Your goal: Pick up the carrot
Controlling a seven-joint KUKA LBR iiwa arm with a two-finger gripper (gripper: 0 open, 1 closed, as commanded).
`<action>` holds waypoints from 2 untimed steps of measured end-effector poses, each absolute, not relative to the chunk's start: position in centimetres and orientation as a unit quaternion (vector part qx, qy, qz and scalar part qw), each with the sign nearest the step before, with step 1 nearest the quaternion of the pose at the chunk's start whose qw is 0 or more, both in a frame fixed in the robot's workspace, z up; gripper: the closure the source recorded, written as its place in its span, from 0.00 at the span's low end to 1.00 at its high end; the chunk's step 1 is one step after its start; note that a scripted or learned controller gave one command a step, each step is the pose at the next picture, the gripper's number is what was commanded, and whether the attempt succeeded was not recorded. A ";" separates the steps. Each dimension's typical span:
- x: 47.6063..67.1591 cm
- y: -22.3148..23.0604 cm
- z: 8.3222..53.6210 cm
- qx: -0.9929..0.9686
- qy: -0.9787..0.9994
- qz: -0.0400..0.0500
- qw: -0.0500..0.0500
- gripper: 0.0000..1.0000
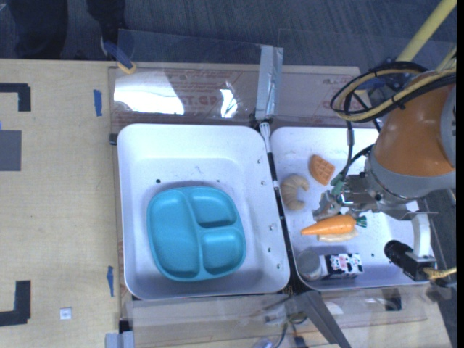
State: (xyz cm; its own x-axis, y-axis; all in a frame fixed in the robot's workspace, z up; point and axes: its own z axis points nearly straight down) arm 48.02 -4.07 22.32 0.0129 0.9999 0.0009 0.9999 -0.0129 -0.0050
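Carrot (330,228): right bin (406,281), directly under gripper (341,203); claw state cannot tell. Risk: rolling away if pinched off-centre.

camera view — fixed overhead, slanted | both bins (190,140) framed

Dark blue-grey floor (217,9) — pale wooden bench (51,216).

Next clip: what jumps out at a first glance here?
The bright blue divided plate sits in the left bin. In the right bin, the gripper hangs just above the orange carrot. Past them lie a beige croissant-like piece and an orange chunk.
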 end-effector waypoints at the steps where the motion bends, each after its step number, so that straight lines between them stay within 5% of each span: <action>1: 47.8 2.3 18.3 -0.807 -0.590 0.002 0.003 1.00; 2: 48.3 4.1 41.1 -0.710 -0.704 -0.003 -0.002 1.00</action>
